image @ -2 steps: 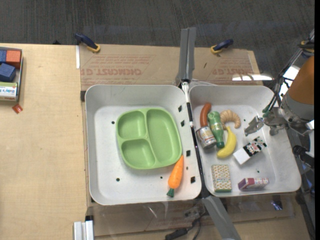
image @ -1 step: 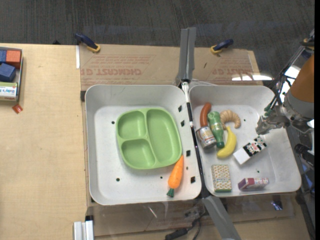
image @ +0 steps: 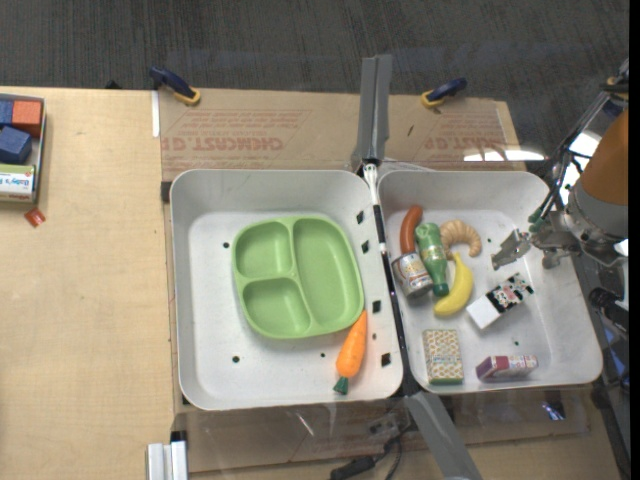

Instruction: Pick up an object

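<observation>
Reaching in from the right, the metal two-finger gripper [image: 522,247] hangs over the right side of the right-hand shallow white bin [image: 574,313], below the grey arm's orange band [image: 608,168]. Its fingers look spread apart with nothing between them, though the view is too coarse to be sure.

Just below the gripper lies a small white carton with black patches [image: 503,299], tilted on the bin floor. Left of it a yellow plastic banana [image: 457,286] curves beside a green plastic bottle [image: 432,252], which touches a small metal can [image: 411,272]. A red-orange sausage-shaped toy [image: 409,228] lies above the can, and a tan toy croissant [image: 462,234] sits to the right of the bottle's top. Near the front of the bin rest a beige cracker-patterned box [image: 442,355] and a small purple-and-white carton [image: 507,367].

The left-hand white bin [image: 200,298] holds a light green three-compartment plate [image: 297,275], with an orange toy carrot [image: 351,351] at its lower right edge. On the pale wooden worktop [image: 80,308] at far left sits a box of coloured blocks [image: 20,146].
</observation>
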Robot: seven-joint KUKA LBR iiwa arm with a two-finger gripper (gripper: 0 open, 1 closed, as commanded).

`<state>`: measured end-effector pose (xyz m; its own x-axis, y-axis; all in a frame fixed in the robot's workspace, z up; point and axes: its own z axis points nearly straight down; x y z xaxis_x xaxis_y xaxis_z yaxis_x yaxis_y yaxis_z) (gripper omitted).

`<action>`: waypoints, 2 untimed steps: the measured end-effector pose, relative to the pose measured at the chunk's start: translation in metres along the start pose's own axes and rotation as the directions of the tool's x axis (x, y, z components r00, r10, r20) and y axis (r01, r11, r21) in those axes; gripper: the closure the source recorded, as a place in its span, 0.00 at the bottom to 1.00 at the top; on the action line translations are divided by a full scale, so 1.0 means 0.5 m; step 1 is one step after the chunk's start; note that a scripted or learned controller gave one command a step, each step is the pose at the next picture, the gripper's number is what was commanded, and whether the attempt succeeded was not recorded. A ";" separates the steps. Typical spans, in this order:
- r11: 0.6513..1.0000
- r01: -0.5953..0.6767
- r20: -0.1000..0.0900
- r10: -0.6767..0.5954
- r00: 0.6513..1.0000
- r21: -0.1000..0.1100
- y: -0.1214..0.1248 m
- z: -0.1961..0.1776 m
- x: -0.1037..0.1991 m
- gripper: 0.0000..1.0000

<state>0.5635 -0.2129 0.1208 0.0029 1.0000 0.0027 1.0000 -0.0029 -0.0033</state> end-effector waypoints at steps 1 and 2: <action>1.000 -0.001 0.000 0.001 1.000 0.000 0.000 -0.018 -0.002 1.00; 1.000 -0.001 0.000 0.001 1.000 0.000 0.000 -0.018 -0.001 0.00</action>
<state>0.5635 -0.2135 0.1297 0.0039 1.0000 0.0026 1.0000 -0.0039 -0.0035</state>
